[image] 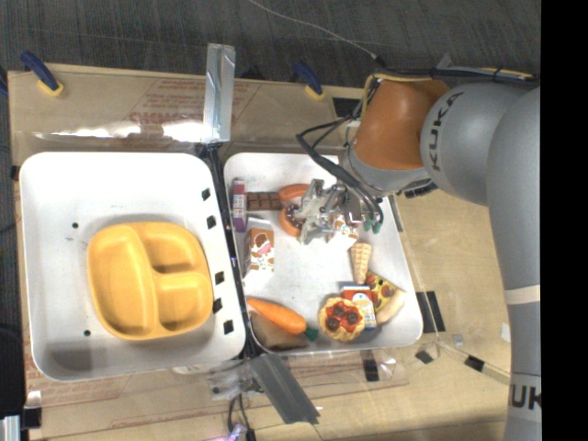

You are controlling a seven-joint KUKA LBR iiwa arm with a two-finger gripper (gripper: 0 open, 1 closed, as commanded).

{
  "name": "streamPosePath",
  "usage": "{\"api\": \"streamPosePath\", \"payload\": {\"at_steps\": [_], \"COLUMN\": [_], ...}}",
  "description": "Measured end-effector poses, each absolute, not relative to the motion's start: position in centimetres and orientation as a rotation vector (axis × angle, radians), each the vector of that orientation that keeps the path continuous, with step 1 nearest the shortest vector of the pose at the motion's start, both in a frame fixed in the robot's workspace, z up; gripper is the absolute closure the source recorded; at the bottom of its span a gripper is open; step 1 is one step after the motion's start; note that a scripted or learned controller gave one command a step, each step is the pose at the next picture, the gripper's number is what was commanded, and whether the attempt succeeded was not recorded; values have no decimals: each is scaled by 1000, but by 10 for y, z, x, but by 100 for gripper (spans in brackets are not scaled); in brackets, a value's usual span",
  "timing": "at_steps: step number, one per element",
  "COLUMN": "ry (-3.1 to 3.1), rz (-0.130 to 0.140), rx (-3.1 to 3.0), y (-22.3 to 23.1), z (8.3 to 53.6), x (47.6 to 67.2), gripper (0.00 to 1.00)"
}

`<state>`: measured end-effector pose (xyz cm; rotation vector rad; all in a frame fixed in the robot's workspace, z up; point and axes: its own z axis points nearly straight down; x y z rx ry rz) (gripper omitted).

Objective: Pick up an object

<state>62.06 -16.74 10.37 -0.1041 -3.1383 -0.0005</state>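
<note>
My gripper (315,217) hangs low over the upper middle of the right bin (303,274), below the orange wrist band (390,122). It sits right beside an orange sausage (294,193) and a dark round donut-like piece (292,217), which its body partly covers. I see nothing lifted off the bin floor. Left of these lie a chocolate bar (264,201) and a purple stick (239,202).
The right bin also holds a brown-and-white carton (260,251), an ice cream cone (360,261), a carrot (277,316), a round pizza (344,316) and a pizza slice (387,296). A yellow divided tray (147,277) lies in the left bin (55,182).
</note>
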Motion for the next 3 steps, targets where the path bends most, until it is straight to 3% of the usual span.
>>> {"api": "streamPosePath", "payload": {"at_steps": [1, 2, 3], "ry": [-3123, -3082, -2945], "rz": [0, 2, 2], "rx": [-392, -646, -1093], "y": [-115, -129, -121], "z": [168, 240, 253], "x": [646, 642, 577], "gripper": [100, 100, 100]}}
